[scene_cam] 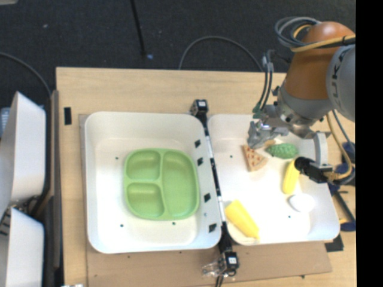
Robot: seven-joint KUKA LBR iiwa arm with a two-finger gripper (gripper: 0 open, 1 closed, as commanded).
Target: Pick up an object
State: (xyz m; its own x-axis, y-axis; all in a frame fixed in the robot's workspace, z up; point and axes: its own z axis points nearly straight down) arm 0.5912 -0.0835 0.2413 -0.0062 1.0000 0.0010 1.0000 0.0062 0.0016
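Here the gripper (258,135) hangs low over the far part of the right bin (326,229), not far from the rims where the two bins meet. Whether it is wide or narrow cannot be told from this slanted view, since the wrist and the grey arm (311,70) with its orange band cover much of it. Nothing can be seen held in it.

Just below the gripper in the view, on the bin floor, lies a toy pizza slice (255,158), tan with reddish spots. It is very close to the gripper, but whether the two touch is not clear. To the gripper's right and slightly lower sits a green leafy piece (282,150), just beside the pizza slice. Further down and to the right is a yellow banana-shaped piece (290,177), lying nearly upright in the view. Beyond that, lower still, is a small white lump (301,203).

Well below the gripper, near the bin's front left corner, a longer yellow piece (241,218) lies at a slant, partly on something pale and round that is hard to make out.

Far to the gripper's left, across the rims, the left bin (96,160) holds a green plate (161,183) with three compartments, lying flat near its middle. Both bins rest on the wooden bench (119,88)
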